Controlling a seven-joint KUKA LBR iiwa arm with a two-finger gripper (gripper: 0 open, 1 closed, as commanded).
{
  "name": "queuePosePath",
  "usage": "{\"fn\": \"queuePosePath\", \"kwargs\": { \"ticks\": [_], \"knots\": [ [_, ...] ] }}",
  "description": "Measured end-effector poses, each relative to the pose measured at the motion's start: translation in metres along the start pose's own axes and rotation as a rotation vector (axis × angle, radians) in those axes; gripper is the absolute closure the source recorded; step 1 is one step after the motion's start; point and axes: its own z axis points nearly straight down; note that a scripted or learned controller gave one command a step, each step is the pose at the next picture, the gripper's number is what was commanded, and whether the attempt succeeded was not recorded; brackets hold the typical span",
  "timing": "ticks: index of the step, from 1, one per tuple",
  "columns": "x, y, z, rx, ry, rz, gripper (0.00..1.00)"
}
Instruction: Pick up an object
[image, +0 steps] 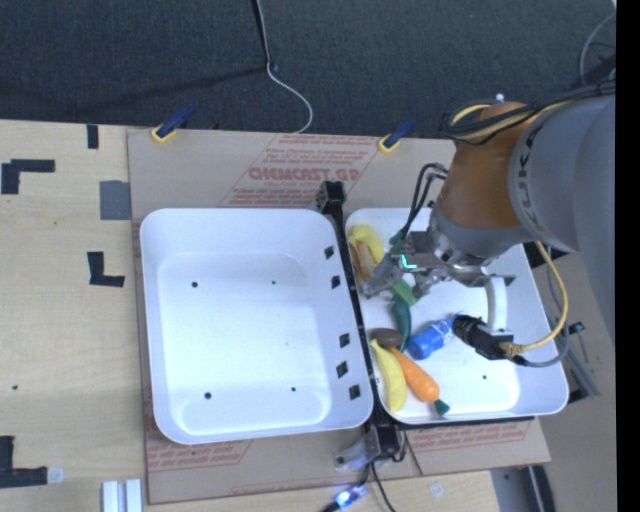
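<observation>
The end effector (392, 280) hangs low in the right bin (530, 405), probably lining up a grab; can't tell its state. A green toy (402, 308) sits right under it, with a blue thing (428, 340), carrot (418, 378) and banana (388, 376) just beyond.

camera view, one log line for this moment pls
arm: over right bin | gripper: low, by green toy | grasp: none seen | also: banana, carrot, blue toy

Two shallow white plastic bins (240, 330) with black dots. Right bin: yellow banana-shaped toy (389, 375), orange carrot-shaped toy (420, 378), blue cylindrical object (428, 340), dark green elongated piece (401, 315). Grey arm (560, 170) carries an orange band (480, 190).
</observation>
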Motion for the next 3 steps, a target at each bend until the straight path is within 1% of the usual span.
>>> {"fn": "queuePosePath", "kwargs": {
  "ticks": [1,2,3],
  "knots": [
    [0.005,0.044,0.000,-0.004,0.000,-0.002,0.00],
    [0.005,0.042,-0.010,0.000,0.001,-0.002,1.00],
    [-0.006,-0.022,0.001,0.005,0.000,0.003,1.00]
  ]
}}
